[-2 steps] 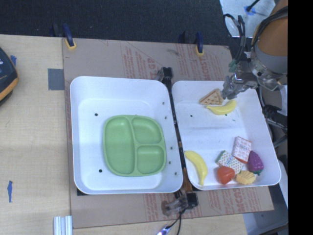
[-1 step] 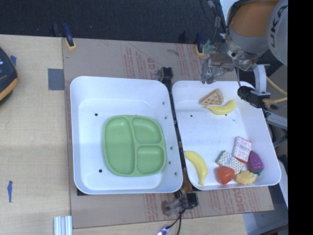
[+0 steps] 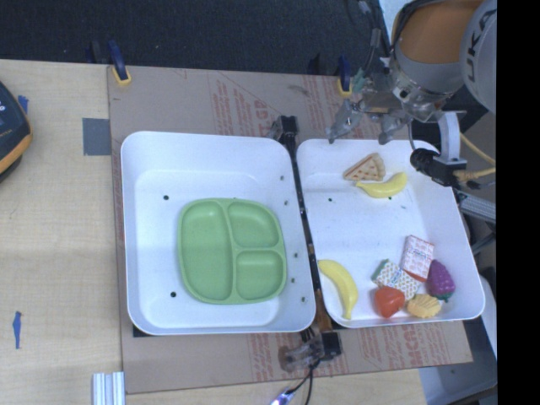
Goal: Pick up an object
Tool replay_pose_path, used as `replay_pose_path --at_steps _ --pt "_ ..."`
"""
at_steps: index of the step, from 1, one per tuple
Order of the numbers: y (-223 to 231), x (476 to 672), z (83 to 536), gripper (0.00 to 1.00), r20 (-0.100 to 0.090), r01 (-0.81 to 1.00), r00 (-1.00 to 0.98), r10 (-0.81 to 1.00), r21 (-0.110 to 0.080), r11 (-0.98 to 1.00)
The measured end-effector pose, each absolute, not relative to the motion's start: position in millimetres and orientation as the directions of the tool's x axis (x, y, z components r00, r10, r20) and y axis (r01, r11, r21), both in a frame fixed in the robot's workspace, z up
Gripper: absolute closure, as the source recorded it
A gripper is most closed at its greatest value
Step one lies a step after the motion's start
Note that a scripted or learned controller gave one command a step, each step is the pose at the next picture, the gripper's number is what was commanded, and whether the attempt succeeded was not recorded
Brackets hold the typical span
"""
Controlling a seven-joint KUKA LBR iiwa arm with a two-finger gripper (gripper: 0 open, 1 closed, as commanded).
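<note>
just below gripper [image 3: 363, 130], sandwich wedge [image 3: 364, 169], untouched

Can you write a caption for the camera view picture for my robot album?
End effector above the right bin of toy food; green plate in the left bin.

the arm [image 3: 443, 32] is cut off by the top edge, so its upper part cannot be seen. a black and orange device [image 3: 10, 129] at the left is cut by that edge, and what it is cannot be told. the red toy [image 3: 388, 300] and yellow toy [image 3: 424, 305] in the right bin [image 3: 363, 226] are too small to name, and the carton [image 3: 417, 257] partly covers the checked packet [image 3: 395, 278].
</note>
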State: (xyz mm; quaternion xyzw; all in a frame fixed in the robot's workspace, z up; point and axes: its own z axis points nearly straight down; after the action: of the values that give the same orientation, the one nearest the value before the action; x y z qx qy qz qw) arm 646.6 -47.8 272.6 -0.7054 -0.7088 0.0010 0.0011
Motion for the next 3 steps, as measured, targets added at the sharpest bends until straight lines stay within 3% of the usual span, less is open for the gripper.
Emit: replay_pose_path --at_steps 1,3 --pt "-109.7 655.9 247.7 0.00 -0.002 1.000 -0.001 1.000 -0.003 0.001" --pt "-129.6 626.0 172.0 0.00 -0.001 1.000 -0.004 1.000 -0.005 0.004"
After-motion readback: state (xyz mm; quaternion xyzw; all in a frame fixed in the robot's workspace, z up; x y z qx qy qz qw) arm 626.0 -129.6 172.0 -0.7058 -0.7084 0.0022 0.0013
